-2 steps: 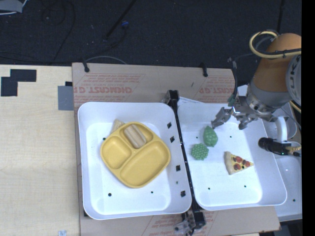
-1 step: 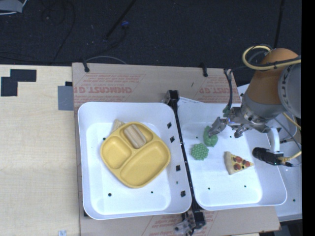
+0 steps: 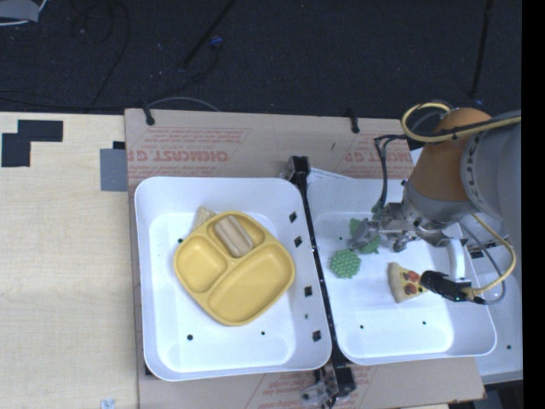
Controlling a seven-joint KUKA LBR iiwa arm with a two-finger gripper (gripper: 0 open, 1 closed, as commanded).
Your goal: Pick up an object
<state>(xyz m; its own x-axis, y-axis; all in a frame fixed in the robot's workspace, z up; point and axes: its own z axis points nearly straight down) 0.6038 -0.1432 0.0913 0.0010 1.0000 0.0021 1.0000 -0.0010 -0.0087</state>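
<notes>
The tool (image 3: pixel 372 231) hovers in the right bin (image 3: pixel 477 341), just above the green bumpy ball (image 3: pixel 345 264); its state cannot be determined. The ball appears light and soft: grasp across its middle.

One fixed camera, mounted above my bench (image 3: pixel 60 254), looking down at a slant and far enough back to frame both bins side by side: left bin (image 3: pixel 162 331) and right bin (image 3: pixel 426 343). The far edge of the view takes in dark floor (image 3: pixel 281 41) beyond the bench. My arm (image 3: pixel 477 173) enters from the view's right.
</notes>
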